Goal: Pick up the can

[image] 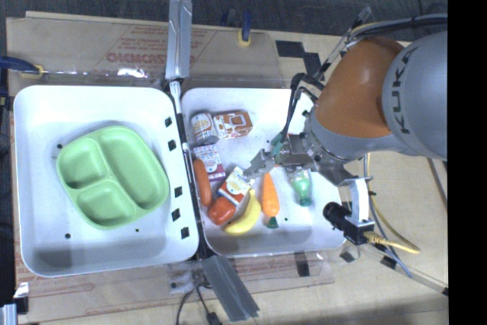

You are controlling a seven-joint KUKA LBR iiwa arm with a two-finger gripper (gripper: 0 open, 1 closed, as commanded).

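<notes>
The can [202, 127], small with a brown and white label, lies at the upper left of the right bin [304, 236], close to the wall between the bins. A brown box [233, 123] lies right beside it. My gripper [268, 156] hangs over the middle of the right bin, to the right of and below the can and well apart from it. It sits just above the orange carrot [269, 194] and the small carton [236, 183]. Nothing shows in the gripper.
The right bin also holds a second carrot [202, 183], a banana [243, 218], a red item [221, 211], a packet [209, 157] and a green bottle [302, 186]. A green divided plate [112, 175] lies in the left bin [30, 186]. The arm's grey and orange body [365, 99] covers the right bin's right side.
</notes>
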